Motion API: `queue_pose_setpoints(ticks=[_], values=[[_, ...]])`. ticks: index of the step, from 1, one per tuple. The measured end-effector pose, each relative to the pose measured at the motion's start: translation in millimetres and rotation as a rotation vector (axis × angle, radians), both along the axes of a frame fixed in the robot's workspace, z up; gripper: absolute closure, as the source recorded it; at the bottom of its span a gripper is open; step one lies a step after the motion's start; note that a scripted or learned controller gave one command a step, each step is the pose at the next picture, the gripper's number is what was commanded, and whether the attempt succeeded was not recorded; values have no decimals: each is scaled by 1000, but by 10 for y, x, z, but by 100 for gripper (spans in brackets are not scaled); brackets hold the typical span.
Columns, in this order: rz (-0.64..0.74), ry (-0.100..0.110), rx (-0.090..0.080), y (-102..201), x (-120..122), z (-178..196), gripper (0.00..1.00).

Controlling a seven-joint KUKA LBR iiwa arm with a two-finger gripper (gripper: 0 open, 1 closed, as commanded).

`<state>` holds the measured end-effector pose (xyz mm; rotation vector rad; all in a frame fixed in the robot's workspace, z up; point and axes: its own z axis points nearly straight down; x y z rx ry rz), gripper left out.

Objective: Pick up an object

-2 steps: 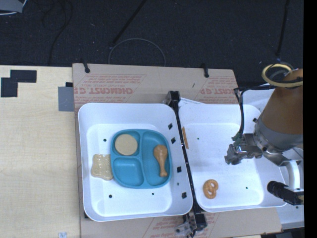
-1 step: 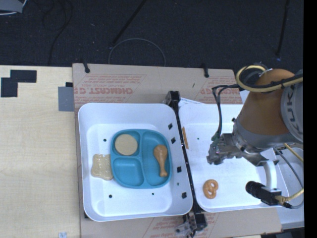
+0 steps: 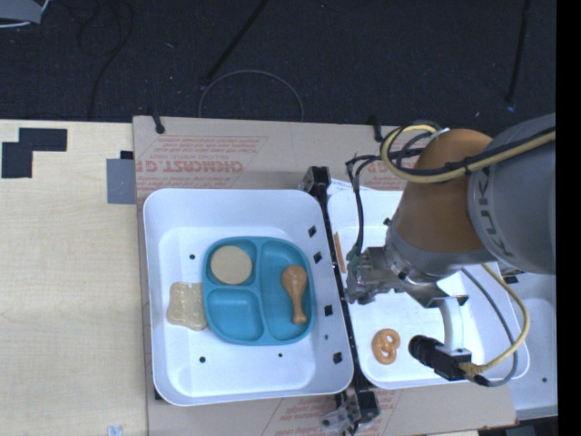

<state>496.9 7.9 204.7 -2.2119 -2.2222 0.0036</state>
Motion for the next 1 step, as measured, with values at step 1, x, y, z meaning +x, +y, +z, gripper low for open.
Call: queue_pose_setpoints(ticks=[1], values=[[-1,-1,-1,529,-77,-39,100]])
